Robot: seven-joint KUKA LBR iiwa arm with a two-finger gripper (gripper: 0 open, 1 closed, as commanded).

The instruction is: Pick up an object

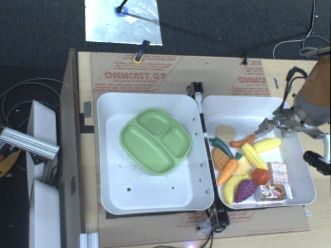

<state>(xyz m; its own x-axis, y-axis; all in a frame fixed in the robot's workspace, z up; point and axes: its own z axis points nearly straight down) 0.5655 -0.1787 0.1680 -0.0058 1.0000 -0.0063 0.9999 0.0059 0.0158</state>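
Toy food (pixel 252 169) is being kept heaped in the right bin (pixel 305 190), toward its 6 o'clock side. A green plate (pixel 155 141) is being held by the left bin (pixel 116 200). The gripper (pixel 270 124) is being hung at the heap's 12 o'clock.

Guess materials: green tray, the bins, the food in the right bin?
Green tray: looks like moulded plastic, matte, one even colour with soft rounded dividers. Bins: probably thin white plastic, slightly glossy, rounded rims. Food such as the banana and grapes: likely toy plastic, saturated colours, smooth sheen.
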